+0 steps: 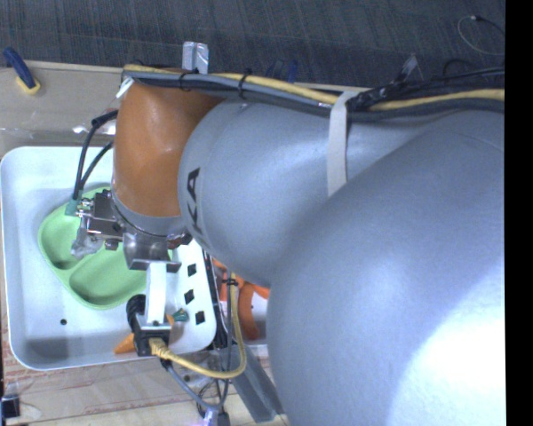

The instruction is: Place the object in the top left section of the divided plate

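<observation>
The gripper (87,231) hangs low over a pale green divided plate (57,235), at the plate's upper middle, with its metal end right down against the green surface. From this angle it cannot be told whether the gripper is open or closed, or whether it has hold of anything. No object can be made out on the parts of the plate that show.

The plate lies in the left of the two shallow white bins (19,264), towards that bin's far right part. Its left rim and its lower section are in plain sight, and the wrist covers its right side. A raised ridge crosses the green just below the gripper, but which section the gripper stands over cannot be told.

Lower down, close to the bin's near wall, a small orange thing (122,347) pokes out from behind the robot's own fittings, well apart from the plate. A tiny dark speck (64,320) sits on the bin floor between plate and near wall.

To the right, under the grey arm (373,264), part of an orange and white thing (251,307) shows, mostly hidden. At the bench's (53,96) far left corner lies a blue and yellow tool (21,69).
</observation>
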You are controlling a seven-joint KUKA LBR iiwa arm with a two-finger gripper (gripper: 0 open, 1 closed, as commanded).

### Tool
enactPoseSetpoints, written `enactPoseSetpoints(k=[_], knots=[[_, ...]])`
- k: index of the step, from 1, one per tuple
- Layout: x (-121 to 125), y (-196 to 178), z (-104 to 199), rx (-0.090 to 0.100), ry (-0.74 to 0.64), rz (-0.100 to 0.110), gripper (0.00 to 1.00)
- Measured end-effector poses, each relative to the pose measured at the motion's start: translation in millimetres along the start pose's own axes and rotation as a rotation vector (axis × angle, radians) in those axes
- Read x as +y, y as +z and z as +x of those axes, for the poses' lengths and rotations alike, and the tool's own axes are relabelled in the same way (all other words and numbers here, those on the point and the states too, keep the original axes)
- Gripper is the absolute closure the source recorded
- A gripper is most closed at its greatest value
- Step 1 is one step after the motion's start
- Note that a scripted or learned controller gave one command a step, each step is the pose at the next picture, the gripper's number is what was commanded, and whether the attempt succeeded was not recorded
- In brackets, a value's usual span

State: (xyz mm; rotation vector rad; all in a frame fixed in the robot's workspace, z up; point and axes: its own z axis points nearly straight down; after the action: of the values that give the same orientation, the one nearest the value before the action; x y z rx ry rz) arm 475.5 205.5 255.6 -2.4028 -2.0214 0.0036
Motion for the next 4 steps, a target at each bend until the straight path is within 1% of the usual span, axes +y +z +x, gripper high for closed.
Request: enactPoseSetpoints(k=[1, 2, 3, 4], knots=[[-3.0, 108.1, 12.0, -0.003, 0.596, 0.006, 0.00], [-1.0, -23.5, 12.5, 0.004, 0.834, -0.004, 0.00], [-0.7, -33.1, 13.7, 0.004, 0.829, -0.007, 1.00], [9.7, -76.4, -54.0, 0.001, 0.658, 0.000, 1.00]])
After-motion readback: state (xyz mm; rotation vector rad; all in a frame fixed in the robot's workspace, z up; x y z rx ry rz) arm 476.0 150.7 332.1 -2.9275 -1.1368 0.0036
